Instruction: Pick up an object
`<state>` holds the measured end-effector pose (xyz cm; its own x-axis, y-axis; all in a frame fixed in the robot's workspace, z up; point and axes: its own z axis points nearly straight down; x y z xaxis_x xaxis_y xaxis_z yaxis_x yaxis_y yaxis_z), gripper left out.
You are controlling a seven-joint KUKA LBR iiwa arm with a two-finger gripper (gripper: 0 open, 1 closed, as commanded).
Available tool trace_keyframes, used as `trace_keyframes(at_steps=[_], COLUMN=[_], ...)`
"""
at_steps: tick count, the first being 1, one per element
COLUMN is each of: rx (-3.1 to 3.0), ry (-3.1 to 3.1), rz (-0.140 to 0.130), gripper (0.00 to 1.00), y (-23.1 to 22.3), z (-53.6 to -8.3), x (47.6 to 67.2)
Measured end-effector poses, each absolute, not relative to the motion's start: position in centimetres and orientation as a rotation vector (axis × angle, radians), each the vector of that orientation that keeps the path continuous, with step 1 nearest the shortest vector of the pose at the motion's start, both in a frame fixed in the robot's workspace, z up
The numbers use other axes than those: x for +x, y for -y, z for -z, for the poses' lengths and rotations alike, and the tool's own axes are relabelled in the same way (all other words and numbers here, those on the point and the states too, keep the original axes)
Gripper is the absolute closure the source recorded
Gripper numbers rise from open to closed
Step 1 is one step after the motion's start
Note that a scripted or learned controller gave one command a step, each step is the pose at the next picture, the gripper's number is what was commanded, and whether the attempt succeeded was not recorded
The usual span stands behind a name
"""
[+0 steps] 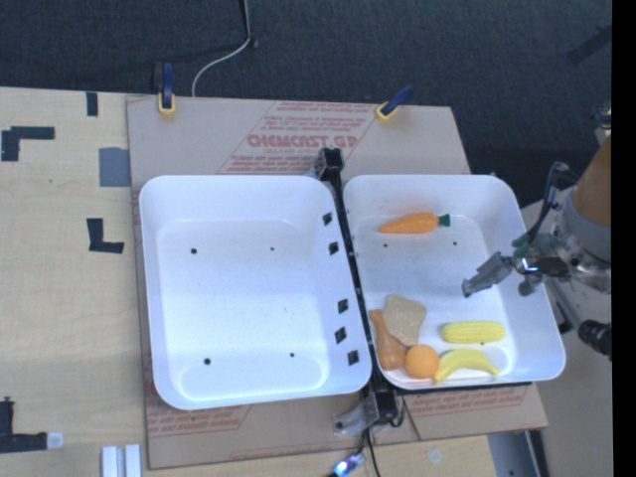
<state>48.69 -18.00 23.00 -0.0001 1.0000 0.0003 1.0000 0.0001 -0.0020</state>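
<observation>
Your candidates for picking all sit in the right-hand bin, in the right half of the frame. Nearest the top of it lies a carrot, orange with a small green tip pointing right, resting flat and well apart from the rest. Along the bin's lower edge you have a cluster: a corn cob lying level, a banana curved just below it, an orange ball touching the banana's left end, a tan slice of bread above the ball, and an orange-brown piece lying partly under the slice at the bin's left wall.

The gripper hangs over the right side of this bin, between the carrot and the corn cob, reaching in from the right edge of the frame. One grey finger points down and to the left; you cannot tell from this angle whether the jaws are wide or narrow. Nothing is seen between them, and it touches none of the objects.

To the left, the second bin sits side by side with the first, the two joined by a dark strip with clips. Both rest on a brown cardboard sheet held by two clamps at its top edge, on a pale wooden bench.
</observation>
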Motion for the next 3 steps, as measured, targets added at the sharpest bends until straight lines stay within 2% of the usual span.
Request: trace_keyframes(at_steps=[1, 2, 3], rx=[-2.204, -2.227, -2.22], ry=[2.242, 2.221, 2.223], rz=[0.011, -0.001, -0.003], gripper=[0.0, 0.0, 1.0], y=[4.6, 11.4, 11.0], z=[-22.6, -26.1, -26.9], x=[61.1, 61.1, 61.0])
